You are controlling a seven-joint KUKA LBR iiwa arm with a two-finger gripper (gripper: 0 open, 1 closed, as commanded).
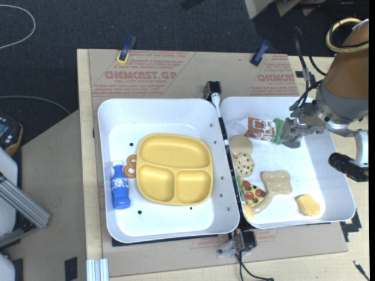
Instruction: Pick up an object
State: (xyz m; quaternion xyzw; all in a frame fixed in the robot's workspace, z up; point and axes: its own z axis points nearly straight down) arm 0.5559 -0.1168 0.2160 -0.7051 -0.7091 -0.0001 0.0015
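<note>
My gripper (291,138) hangs low over the back of the right bin (337,183), below the orange-banded wrist. Just left of it lies a brown and white snack packet (260,128) with a green edge next to the gripper. Nearer the front of that bin I see a tan round piece (240,144), a chocolate-chip cookie (244,165), a toast slice (276,182), a pizza slice (254,194) and a yellow chunk (308,204). Nothing visibly hangs from the gripper.
The left bin (114,124) holds a yellow divided plate (174,168), a blue bottle (120,186) and a pretzel (130,165) beside it. A black clamp (212,90) sits where the bins meet. A black arm part (348,165) juts over the right bin's right rim.
</note>
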